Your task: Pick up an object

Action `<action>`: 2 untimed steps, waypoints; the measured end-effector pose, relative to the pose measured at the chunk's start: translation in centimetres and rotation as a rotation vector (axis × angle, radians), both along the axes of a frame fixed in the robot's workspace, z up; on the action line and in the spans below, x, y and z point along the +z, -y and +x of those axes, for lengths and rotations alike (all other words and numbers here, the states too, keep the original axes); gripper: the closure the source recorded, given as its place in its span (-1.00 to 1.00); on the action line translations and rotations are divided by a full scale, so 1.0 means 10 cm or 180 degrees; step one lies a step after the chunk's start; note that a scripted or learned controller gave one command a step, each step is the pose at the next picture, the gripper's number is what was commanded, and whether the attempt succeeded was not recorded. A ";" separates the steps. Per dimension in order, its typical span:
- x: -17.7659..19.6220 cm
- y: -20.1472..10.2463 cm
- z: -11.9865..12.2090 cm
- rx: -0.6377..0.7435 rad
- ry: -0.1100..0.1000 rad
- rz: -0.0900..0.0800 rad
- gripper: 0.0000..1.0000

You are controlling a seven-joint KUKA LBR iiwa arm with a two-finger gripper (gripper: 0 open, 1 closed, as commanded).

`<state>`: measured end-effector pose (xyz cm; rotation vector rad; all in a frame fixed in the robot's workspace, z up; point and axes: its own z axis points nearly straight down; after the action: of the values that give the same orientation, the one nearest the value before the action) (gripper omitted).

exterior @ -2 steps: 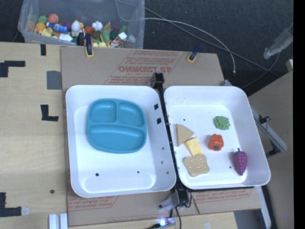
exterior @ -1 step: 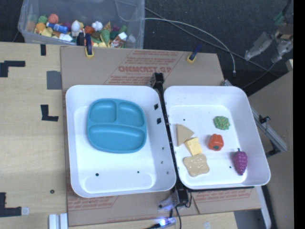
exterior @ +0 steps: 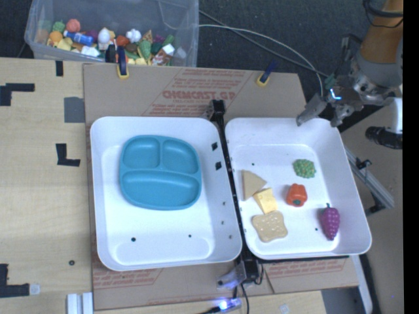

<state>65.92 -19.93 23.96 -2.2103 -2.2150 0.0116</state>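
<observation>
On the worktop (exterior: 39,175), two shallow white bins sit side by side on a cardboard sheet (exterior: 196,90).

Left bin (exterior: 108,241): one blue divided plate (exterior: 159,173), three compartments, lying flat toward the far half.

Right bin (exterior: 340,241): six toy food items, all apart from the gripper.
- Green broccoli-like piece (exterior: 304,169), far right area.
- Red pepper (exterior: 296,195), just near of the green piece.
- Purple grapes (exterior: 330,222), near right, close to the wall.
- Tan wedge (exterior: 252,182), left side.
- Yellow cheese block (exterior: 265,201), touching or just beside the wedge.
- Toast slice (exterior: 270,226), nearest, just beside the cheese.

Gripper (exterior: 325,111): above the far right corner of the right bin, at its rim, with nothing seen between its fingers; how far they stand apart cannot be told. The arm (exterior: 383,38) rises to the far right.

Beyond the cardboard, far left: a clear tub (exterior: 177,18) of small mixed toys.
</observation>
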 end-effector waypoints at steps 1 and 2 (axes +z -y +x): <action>0.20 0.01 0.02 0.0003 0.0043 -0.0018 1.00; -1.62 -0.55 0.09 0.0006 0.0043 -0.0013 1.00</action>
<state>66.80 -14.47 7.78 -2.2169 -2.2261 0.0010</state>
